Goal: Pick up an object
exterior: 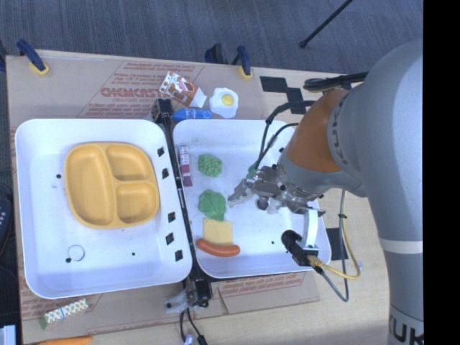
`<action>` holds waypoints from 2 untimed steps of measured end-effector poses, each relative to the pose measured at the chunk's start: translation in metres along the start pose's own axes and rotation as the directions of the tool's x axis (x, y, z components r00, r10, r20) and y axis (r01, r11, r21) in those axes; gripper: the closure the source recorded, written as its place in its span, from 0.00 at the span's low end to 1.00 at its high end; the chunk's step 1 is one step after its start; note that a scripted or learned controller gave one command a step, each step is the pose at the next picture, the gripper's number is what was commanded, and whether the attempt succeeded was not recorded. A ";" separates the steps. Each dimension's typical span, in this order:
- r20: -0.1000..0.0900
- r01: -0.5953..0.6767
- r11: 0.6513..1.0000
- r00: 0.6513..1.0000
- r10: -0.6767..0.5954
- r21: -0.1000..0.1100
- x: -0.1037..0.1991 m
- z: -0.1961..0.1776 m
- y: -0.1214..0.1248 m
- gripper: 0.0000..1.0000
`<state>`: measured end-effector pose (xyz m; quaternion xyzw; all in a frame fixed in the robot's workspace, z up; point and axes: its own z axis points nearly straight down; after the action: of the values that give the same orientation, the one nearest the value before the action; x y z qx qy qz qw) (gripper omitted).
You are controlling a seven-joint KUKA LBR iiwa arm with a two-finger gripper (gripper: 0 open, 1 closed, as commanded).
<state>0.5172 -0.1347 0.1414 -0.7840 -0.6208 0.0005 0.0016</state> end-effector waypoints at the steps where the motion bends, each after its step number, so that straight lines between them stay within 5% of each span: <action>1: -0.001 0.199 0.980 0.980 -0.199 0.002 0.030 0.051 -0.036 0.00; 2: -0.002 0.358 0.934 0.934 -0.358 0.003 0.031 0.051 -0.050 0.00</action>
<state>0.4758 -0.0929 0.0910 -0.6577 -0.7532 0.0007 0.0033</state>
